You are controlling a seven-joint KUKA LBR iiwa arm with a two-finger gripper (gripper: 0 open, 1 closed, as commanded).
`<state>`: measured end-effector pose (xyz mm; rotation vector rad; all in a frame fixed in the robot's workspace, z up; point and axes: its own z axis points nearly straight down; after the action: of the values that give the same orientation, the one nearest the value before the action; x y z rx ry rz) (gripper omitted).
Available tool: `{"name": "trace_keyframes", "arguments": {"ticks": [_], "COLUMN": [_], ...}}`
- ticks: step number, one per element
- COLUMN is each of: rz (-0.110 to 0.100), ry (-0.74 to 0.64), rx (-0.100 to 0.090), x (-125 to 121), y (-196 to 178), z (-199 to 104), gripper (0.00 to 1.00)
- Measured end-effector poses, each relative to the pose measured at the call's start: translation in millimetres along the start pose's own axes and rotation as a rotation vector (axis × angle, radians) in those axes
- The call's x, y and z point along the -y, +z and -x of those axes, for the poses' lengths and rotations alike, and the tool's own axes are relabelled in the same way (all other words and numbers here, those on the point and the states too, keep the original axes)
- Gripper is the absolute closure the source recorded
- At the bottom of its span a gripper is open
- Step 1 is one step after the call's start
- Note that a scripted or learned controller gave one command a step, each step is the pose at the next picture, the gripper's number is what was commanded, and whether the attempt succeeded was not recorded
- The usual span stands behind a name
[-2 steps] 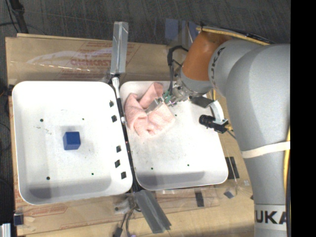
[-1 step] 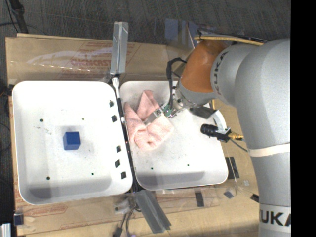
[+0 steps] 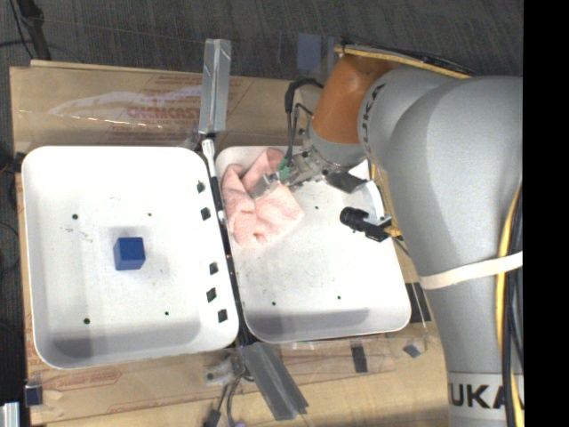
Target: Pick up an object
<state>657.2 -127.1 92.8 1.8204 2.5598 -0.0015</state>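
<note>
The brown table carries two shallow white bins close side by side, the left bin and the right bin, with a grey strip at the far end of their seam.

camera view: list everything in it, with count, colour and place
blue cube: 1, blue, on the floor of the left bin, left of its middle
pink cloth: 1, pink, crumpled in the upper left corner of the right bin
left bin: 1, white, left half of the bench
right bin: 1, white, right beside the left bin
arm: 1, grey with an orange band, reaching in from the right
gripper: 1, at the cloth's upper right edge
</note>
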Motion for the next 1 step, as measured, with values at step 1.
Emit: {"name": "trace_keyframes", "arguments": {"ticks": [1], "rz": [0.002], "ry": [-0.063], "rx": [0.001], "x": [11.4], "y": [-1.4], "z": [35.5], "gripper": [0.00]}}
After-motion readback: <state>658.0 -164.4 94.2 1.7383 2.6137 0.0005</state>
